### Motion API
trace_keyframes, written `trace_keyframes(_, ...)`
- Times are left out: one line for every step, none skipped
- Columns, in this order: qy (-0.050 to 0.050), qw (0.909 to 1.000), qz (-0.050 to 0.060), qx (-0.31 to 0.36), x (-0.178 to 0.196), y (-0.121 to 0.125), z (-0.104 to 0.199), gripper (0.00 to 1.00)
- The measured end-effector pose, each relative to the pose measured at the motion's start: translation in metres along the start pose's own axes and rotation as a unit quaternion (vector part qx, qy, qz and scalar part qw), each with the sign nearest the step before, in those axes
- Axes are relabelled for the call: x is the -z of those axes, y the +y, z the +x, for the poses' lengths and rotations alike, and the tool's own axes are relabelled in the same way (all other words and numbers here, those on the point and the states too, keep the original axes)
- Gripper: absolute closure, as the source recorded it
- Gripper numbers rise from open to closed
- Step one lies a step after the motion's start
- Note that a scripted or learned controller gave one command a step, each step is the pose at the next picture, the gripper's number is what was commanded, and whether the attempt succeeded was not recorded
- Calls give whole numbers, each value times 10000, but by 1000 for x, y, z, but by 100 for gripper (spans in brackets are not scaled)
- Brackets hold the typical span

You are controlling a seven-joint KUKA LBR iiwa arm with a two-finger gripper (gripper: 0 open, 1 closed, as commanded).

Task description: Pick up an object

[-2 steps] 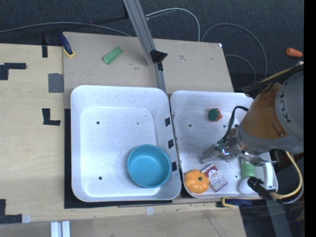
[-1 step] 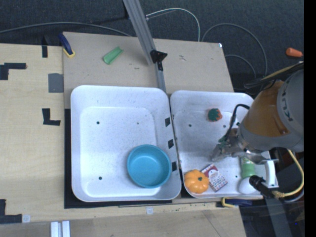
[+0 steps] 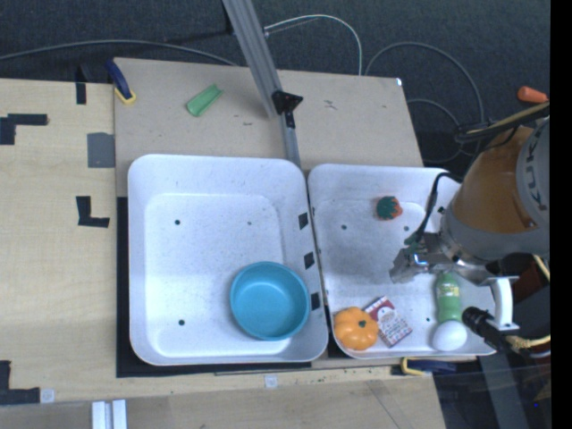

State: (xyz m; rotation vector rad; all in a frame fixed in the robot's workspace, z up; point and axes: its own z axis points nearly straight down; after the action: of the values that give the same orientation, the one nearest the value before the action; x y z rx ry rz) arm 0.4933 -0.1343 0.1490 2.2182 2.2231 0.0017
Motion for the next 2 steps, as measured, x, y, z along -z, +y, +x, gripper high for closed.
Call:
trace_keyframes(-2, 10000, -2, -1, 43, 3, 5, 100)
trace_keyframes(-5, 10000, -5, -4, 87, -2, 3, 100)
